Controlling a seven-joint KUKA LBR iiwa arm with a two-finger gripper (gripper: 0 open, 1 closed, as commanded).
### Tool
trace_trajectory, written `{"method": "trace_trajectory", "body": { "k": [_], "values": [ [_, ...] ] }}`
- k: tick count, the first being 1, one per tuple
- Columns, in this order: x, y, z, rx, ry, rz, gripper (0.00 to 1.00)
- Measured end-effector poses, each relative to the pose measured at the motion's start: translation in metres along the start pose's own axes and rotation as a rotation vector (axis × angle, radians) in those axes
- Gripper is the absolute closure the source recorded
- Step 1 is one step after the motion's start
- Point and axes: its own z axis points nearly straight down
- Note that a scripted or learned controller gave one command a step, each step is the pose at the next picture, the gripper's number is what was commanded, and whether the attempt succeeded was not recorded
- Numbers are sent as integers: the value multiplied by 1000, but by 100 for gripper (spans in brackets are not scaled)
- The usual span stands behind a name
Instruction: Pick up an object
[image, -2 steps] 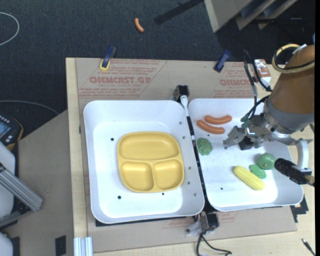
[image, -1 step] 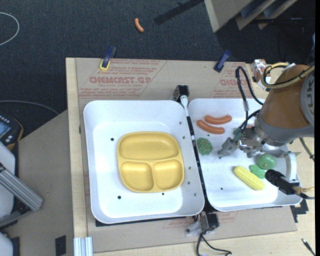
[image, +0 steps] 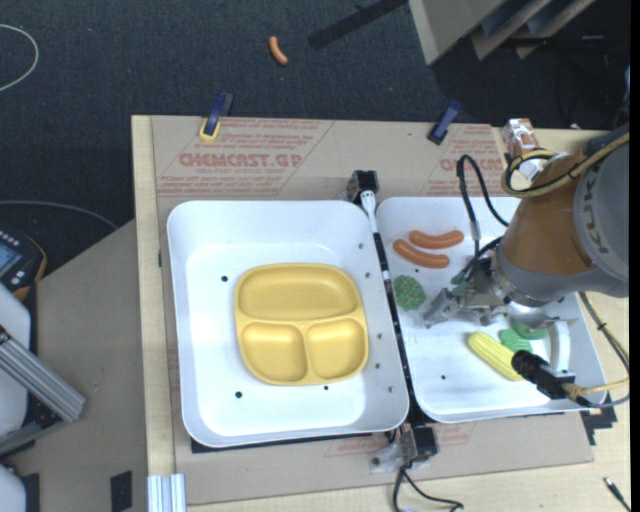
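My gripper (image: 436, 308) hangs low over the middle of the right bin (image: 450, 395), reaching in from the right. Just to its left, close to the bin's left wall, lies a small green bumpy piece (image: 407, 291), and nothing shows in the gripper's grasp. Two orange-red sausages (image: 437, 239) (image: 421, 256) lie side by side toward the back of the same bin. A yellow corn cob (image: 494, 352) with a green end rests near the front right, under the wrist.
The left bin (image: 200, 300) holds a yellow divided plate (image: 300, 322) in its middle. The two bins' walls meet at a ridge (image: 385, 300) close to the green piece. The arm's grey and orange body (image: 545, 245) covers the right bin's far right side.
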Motion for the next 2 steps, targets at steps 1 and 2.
{"method": "trace_trajectory", "body": {
  "k": [1, 2],
  "values": [
    [0, 0, 7, -3, 0, 0, 0],
    [0, 0, -4, -6, -1, 1, 100]
  ]
}}
